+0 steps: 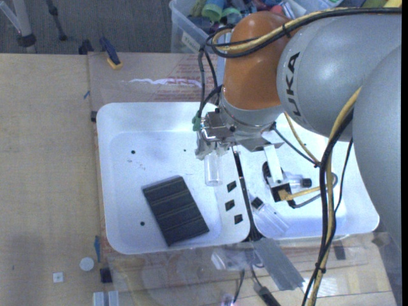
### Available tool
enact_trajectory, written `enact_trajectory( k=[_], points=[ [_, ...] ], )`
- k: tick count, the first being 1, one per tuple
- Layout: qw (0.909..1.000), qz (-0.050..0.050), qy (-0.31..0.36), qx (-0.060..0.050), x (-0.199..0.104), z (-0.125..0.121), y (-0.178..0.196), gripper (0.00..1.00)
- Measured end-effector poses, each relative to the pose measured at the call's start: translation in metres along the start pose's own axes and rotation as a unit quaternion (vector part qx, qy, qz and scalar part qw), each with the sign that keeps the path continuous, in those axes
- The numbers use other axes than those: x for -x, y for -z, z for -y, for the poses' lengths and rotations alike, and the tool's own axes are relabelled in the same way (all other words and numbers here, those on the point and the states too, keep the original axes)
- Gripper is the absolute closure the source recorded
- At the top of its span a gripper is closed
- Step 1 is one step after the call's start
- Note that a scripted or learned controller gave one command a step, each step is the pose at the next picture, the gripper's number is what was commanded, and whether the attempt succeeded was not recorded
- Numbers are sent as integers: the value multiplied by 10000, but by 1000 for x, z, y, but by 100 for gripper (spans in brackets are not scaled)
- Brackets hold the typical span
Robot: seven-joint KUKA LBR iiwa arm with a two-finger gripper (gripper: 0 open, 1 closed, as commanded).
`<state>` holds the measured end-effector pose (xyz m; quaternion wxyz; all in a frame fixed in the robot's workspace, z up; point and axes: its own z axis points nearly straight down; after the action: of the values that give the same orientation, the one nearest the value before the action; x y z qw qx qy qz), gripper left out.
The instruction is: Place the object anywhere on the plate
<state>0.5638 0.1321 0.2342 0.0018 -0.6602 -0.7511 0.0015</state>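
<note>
Dark, ribbed and roughly rectangular, the object [175, 210] lies flat on the floor of the left bin [121, 139], toward its near edge, lying at an angle. Nothing is touching it. The end effector [211, 164] hangs over the same bin, up and to the right of the object, close to the wall the two bins share; between its fingers I see only a pale, translucent finger-like part pointing down, and I cannot tell whether the fingers are spread or pressed together. Nothing dark sits in them, so I would not call the object grasped.

As for progress, I judge the task barely begun: the object has yet to be picked up, carried and set down. I cannot pick out a plate with any confidence. The big grey arm [331, 62] with its orange band covers most of the right bin [357, 215], so whatever lies there is largely hidden; only small clips and cables show near the divider. On the worktop [44, 171] nothing plate-like stands out.
</note>
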Motion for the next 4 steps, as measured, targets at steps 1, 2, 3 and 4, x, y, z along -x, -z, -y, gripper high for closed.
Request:
enact_trajectory(
  k=[1, 2, 3, 4],
  points=[
    [10000, 0, -5, 3, 1, 0, 0, 0],
    [10000, -2, -13, 8, 1, -1, 10, 100],
    [10000, -2, -15, 7, 1, -1, 10, 0],
    [9916, 0, -1292, -6, -12, 19, 1, 0]
  ],
)
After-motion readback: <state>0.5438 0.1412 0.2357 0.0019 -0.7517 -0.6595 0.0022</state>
